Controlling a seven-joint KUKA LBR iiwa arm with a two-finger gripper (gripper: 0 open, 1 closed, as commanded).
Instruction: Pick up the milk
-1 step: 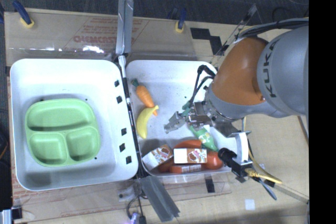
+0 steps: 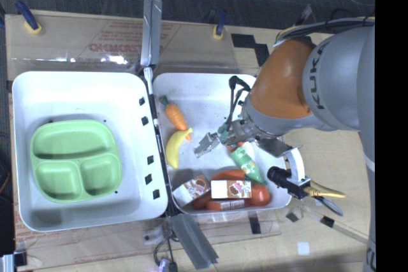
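1. Two shallow white bins sit side by side on a bench, seen from above at a slant. The left bin (image 2: 25, 156) holds a green divided tray (image 2: 75, 160).
2. The right bin (image 2: 191, 83) holds the food. A carrot (image 2: 174, 115) lies toward eleven o'clock in it, and a banana (image 2: 175, 146) lies just below the carrot.
3. The milk (image 2: 192, 189), a small carton with a printed label, lies on its side at about seven o'clock in the right bin, against the near wall. Its long axis runs roughly from eight o'clock to two o'clock. Which end is the top cannot be told.
4. Touching the milk on its three o'clock side is a red sausage pack (image 2: 231, 191) with a white label. A green bottle (image 2: 247, 164) lies just above that pack.
5. The grey arm with its orange band reaches in from three o'clock. The gripper (image 2: 205, 144) hangs over the middle of the bin, between the banana and the green bottle. Whether its fingers are apart or together cannot be told, and nothing is seen between them.
6. Likely risks: the milk is wedged between the bin wall and the sausage pack, so a finger could land on the pack or the wall. A descent from the present spot would reach the banana or the bottle instead.
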